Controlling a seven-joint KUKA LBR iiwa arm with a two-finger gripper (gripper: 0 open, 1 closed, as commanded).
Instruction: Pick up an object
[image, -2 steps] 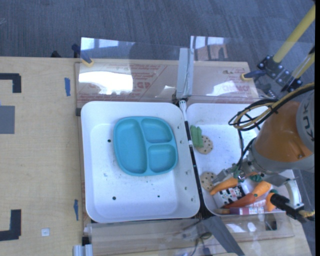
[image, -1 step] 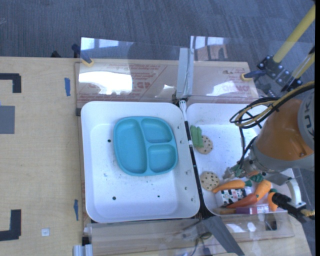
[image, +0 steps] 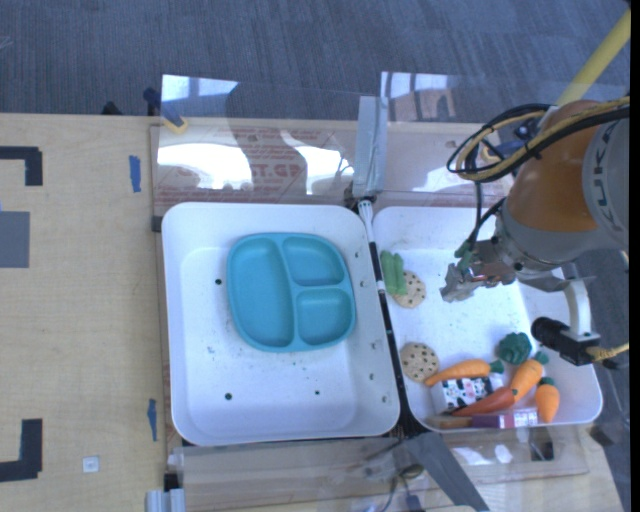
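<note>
The right bin (image: 440, 325) holds several toy foods: a green pickle (image: 391, 271) beside a cookie (image: 409, 290) near its left wall, another cookie (image: 418, 358) lower down, and broccoli (image: 515, 347), orange carrots (image: 527, 381) and a small carton (image: 465, 393) piled at the front right. My gripper (image: 460, 284) hangs over the upper middle of this bin, to the right of the pickle and cookie and apart from them. Nothing shows between its fingers.
The left bin (image: 190, 330) carries a blue divided plate (image: 291, 291). A metal divider (image: 368, 150) rises behind the seam between the bins. The arm's orange band (image: 560, 185) and cables loom over the right bin's back corner.
</note>
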